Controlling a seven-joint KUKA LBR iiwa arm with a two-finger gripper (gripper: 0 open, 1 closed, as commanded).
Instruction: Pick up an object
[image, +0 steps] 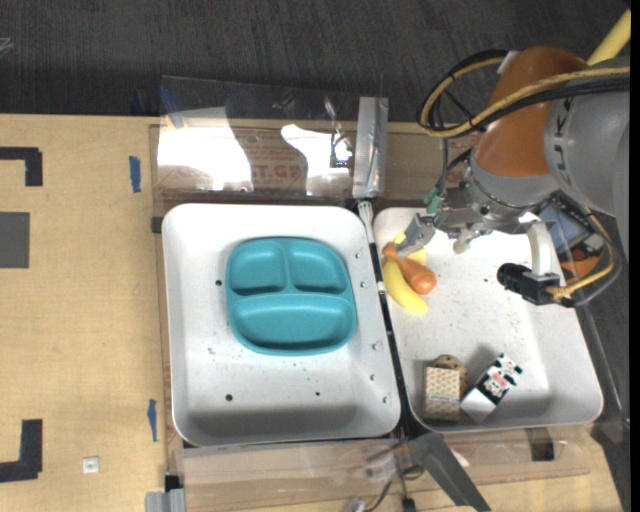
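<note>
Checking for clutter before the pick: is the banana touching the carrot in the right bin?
Touching. The camera view shows the carrot lying across the banana, overlapping it with no gap between them.

The arm (590, 120) is a thick, rounded grey casing with a smooth, slightly glossy surface. Above the wrist sits a broad orange band (520, 110), domed and shiny. Black cables with a yellowish one among them loop in wide arcs (455, 85) beside and over the band. Below the band the wrist narrows to a grey metal mount with small fittings and a spot of green. The claw (445, 235) is pale grey metal, with two slim fingers. A black cylindrical part (520, 280) hangs beside it, trailing a yellow-and-black cable. A yellow piece shows by the top corner (612, 40).
</note>
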